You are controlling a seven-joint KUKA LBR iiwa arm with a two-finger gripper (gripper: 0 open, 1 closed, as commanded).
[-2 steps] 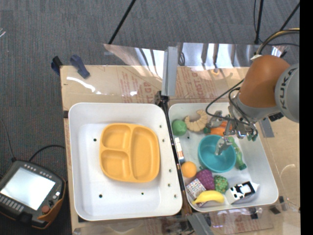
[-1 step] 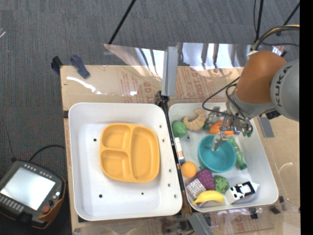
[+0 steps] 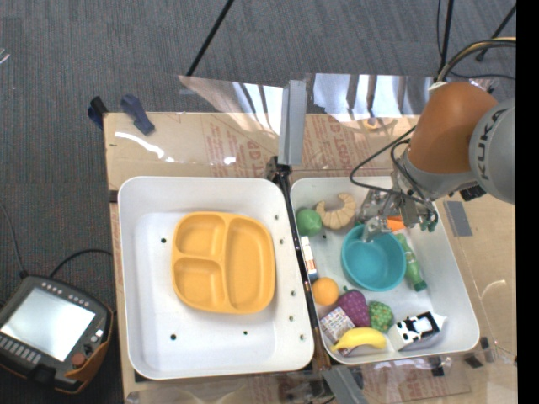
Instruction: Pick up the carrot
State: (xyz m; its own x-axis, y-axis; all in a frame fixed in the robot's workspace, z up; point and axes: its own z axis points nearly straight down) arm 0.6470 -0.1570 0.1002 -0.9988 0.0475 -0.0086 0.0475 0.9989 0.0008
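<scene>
**Carrot pick: grasp unconfirmed**

Gripper (image 3: 386, 215) hangs low in the right bin (image 3: 461, 286), at the far rim of the teal bowl (image 3: 373, 259). A small orange piece beside it, likely the carrot (image 3: 395, 223), sits at the fingers; grip state cannot be told. Lift is outstanding. Bowl is smooth plastic, round; bins are shallow, glossy white.

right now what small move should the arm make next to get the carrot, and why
Probably a short descent at the far rim of the blue bowl. The end effector hangs there in the right bin, and a small orange piece, likely the carrot, peeks out just beneath it. Nothing visibly sits in its grasp.
</scene>
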